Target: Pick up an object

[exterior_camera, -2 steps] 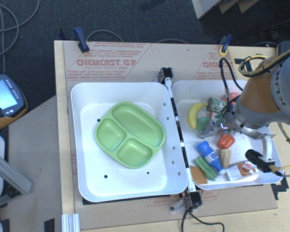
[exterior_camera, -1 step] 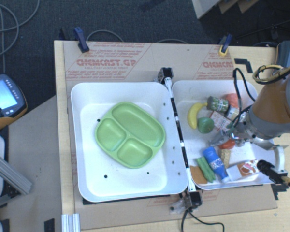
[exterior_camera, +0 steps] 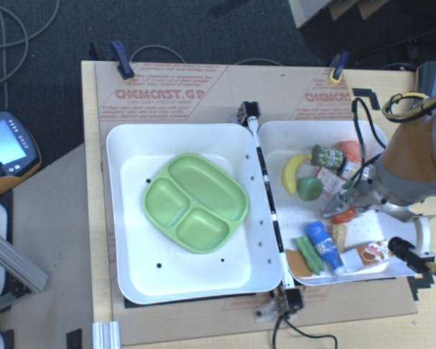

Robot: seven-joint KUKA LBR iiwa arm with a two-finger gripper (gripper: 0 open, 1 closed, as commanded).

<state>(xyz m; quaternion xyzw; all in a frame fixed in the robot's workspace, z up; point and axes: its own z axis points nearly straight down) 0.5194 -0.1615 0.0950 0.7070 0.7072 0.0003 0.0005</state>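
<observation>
My gripper [exterior_camera: 340,203] is low inside the right bin [exterior_camera: 276,151], near its middle, with the grey arm and orange band [exterior_camera: 414,147] reaching in from the right. It stands over a small red-orange item [exterior_camera: 344,216] and touches or nearly touches a pale packet [exterior_camera: 328,180]. Just to its left lie a green ball [exterior_camera: 309,188] and a yellow banana [exterior_camera: 293,171]. Behind it are a dark green can [exterior_camera: 328,156] and a red round thing [exterior_camera: 351,150]. In front lie a blue bottle [exterior_camera: 323,244], a green pod [exterior_camera: 308,255] and a red-and-white packet [exterior_camera: 373,253].
The left bin [exterior_camera: 123,195] holds a light green divided plate [exterior_camera: 196,202]. A black clamp [exterior_camera: 248,111] sits where the two bins meet at the back. Blue clamps [exterior_camera: 121,58] pin the cardboard at the bench's far edge. A black cable [exterior_camera: 360,129] loops over the right bin.
</observation>
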